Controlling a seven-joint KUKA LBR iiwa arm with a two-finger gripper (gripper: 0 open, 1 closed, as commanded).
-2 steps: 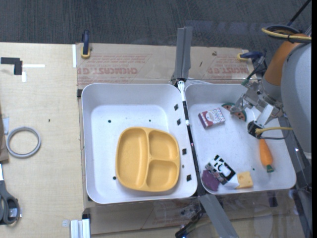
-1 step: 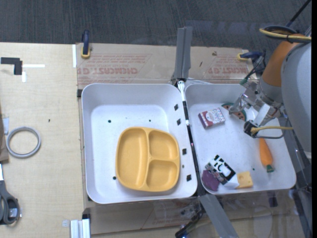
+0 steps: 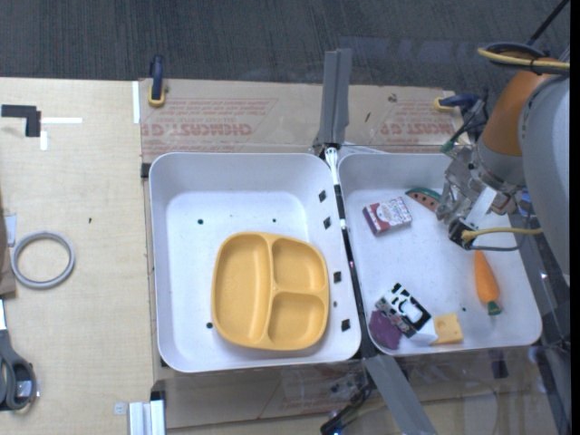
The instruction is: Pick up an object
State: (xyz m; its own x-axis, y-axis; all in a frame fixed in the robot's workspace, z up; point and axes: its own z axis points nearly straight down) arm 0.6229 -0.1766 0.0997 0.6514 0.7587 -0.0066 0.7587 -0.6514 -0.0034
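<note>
From my remote seat I can't tell if the jaws (image 3: 456, 214) are released or clenched; they sit low over the right bin (image 3: 426, 338), up by its far right side, and the wrist hides the business end. Closest to them is a green-and-red slice-shaped thing (image 3: 422, 195), just beside them on the side away from the arm. A little further that way lies a small red-and-white packet (image 3: 388, 216). The carrot (image 3: 488, 279) lies toward me from the jaws, near but apart.

My worry: the slice lies flat by the far wall, so a descent could clip the rim or shove it instead of straddling it.

Count in this bin: one slice, one packet, one carrot, one yellow block (image 3: 448, 328), one black-and-white piece (image 3: 407, 310), one purple piece (image 3: 384, 331). Left bin (image 3: 172, 243): one yellow divided plate (image 3: 270, 290).
</note>
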